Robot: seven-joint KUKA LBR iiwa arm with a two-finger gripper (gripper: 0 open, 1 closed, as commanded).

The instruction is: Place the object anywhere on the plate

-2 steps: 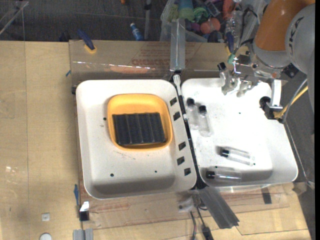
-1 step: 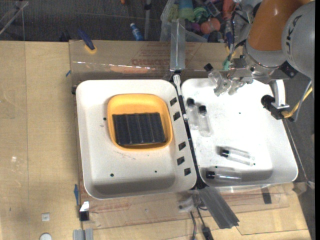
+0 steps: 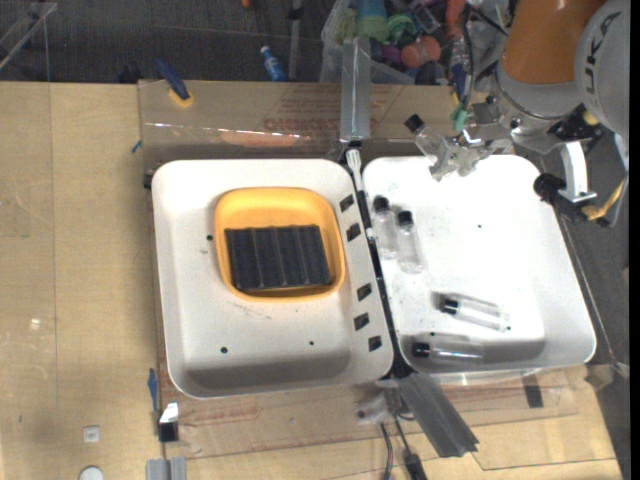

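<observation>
A clear plastic crate of mixed coloured toys (image 3: 420,13) is seen behind the bins; a blue clamp (image 3: 176,87) is fixed at the wooden bench (image 3: 70,268) rear.

- The grey arm (image 3: 590,38), orange band above the wrist, reaches in from the upper right corner.
- Its gripper (image 3: 455,156) hangs low at the far edge, translucent fingers (image 3: 441,166) pointing down and slightly spread, nothing between them.

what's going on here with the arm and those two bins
A grey and orange arm reaches in from the right, its gripper above the far edge of the right bin. Several clear vials lie in that bin. The yellow plate in the left bin holds a black ridged block.
</observation>
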